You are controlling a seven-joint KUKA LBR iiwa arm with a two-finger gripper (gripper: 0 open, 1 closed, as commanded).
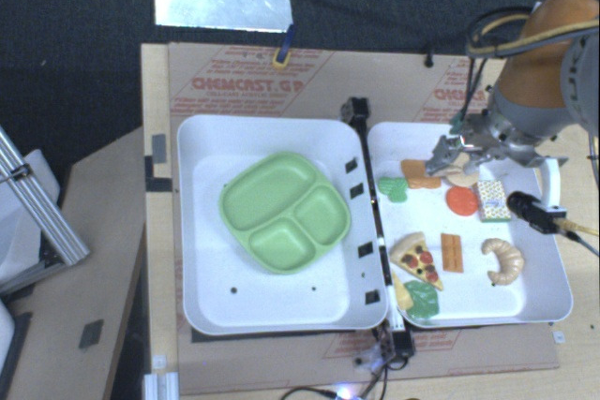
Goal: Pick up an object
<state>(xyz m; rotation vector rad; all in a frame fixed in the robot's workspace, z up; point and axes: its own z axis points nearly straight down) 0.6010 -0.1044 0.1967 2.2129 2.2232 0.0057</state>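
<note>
Above the right bin (553, 295), the gripper (448, 156) is hovering at an orange food piece (421, 174), its fingers spread apart and gripping nothing. Near that piece are lying a red disc (461, 200), a pizza slice (417, 259) and a croissant (504, 259).

The robot's arm (548, 61) comes in from the right side of the picture, near the top. It is grey, with a big orange band above the wrist. Black cables loop around the orange part. The arm bends down and to the left. At its tip is the end effector (446, 156), small and silvery, pointing down and left. The end effector hangs low over the desk.
</note>
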